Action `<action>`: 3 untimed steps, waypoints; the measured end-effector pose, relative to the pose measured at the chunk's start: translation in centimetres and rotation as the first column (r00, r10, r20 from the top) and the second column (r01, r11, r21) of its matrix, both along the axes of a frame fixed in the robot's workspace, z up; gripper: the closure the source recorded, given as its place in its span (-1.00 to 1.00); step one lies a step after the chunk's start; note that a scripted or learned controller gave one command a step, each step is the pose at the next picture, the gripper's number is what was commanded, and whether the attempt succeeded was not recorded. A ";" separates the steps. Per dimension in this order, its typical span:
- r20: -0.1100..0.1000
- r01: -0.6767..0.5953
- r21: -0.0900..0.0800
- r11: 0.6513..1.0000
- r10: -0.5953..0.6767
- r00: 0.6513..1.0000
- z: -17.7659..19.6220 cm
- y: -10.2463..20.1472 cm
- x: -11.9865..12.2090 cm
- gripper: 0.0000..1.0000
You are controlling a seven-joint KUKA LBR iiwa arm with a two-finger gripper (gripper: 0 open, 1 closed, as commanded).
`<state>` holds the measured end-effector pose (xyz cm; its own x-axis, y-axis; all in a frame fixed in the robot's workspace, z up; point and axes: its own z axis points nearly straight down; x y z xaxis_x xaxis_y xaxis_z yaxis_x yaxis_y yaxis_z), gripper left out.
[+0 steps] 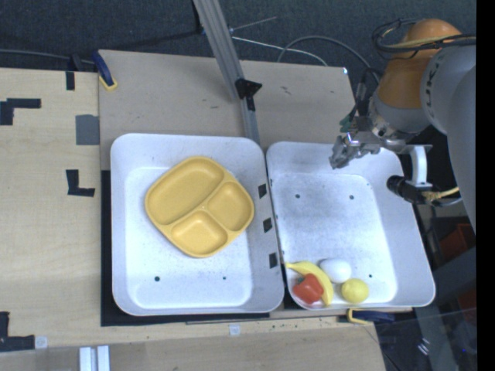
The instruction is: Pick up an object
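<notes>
My gripper (341,158) hangs over the far edge of the right bin (340,207), its grey fingers pointing down with nothing seen between them. At the near edge of that bin lies a cluster of small toys: a yellow banana (315,273), a red piece (308,288), a white egg (336,269) and a yellow ball (355,291). The gripper is far from them, across the bin's length. A yellow divided plate (199,206) lies in the left bin (131,230).
A grey metal post (224,49) slants from the top down to the gap between the bins. The arm with its orange band (410,68) fills the upper right. Cables (309,49) run behind the bins.
</notes>
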<state>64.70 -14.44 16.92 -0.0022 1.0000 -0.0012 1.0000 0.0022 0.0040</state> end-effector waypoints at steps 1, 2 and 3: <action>0.001 0.000 0.000 1.000 0.000 1.000 5.1 -0.8 0.5 1.00; -0.004 0.000 0.002 1.000 0.000 1.000 6.6 -0.7 0.6 1.00; -0.005 -0.005 0.003 1.000 0.005 1.000 7.1 5.4 1.3 1.00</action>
